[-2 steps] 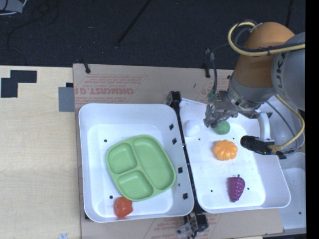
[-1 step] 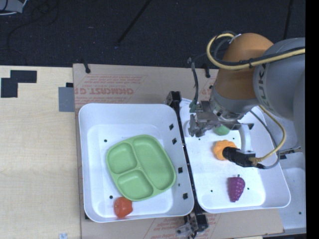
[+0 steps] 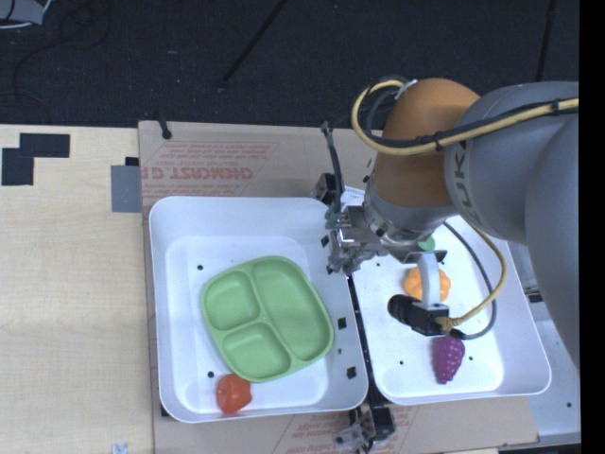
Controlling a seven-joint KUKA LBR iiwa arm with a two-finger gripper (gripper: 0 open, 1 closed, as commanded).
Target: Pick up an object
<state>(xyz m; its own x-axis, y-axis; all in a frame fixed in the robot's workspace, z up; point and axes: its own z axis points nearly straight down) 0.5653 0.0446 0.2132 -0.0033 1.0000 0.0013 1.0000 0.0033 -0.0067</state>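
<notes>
Gripper: the gripper (image 3: 342,244) hangs low just off the green plate's (image 3: 267,318) upper right corner, over the walls where the left bin (image 3: 156,282) and right bin (image 3: 529,376) meet. We cannot tell whether it is open or closed, and we see nothing held in it.
Green plate: three compartments, all bare, lying flat and askew in the left bin.
Red fruit: the red fruit (image 3: 233,392) sits just beside the plate's lower left corner, close to the bin wall.
Purple grape bunch: the purple grape bunch (image 3: 448,358) lies well to the right of the plate, on open floor in the right bin.
Orange piece: the orange piece (image 3: 412,280) is right of the plate and above the grapes, partly hidden by the robot's own hardware.
Step, as we judge it: settling on a target, with nothing lifted yet.
Doing it well: we would first move off the bin walls, then centre over the grape bunch, which has the most free room around it. We would descend straight and close across its narrow width.
Risk: descending here would strike the bin walls or the plate's rim.
</notes>
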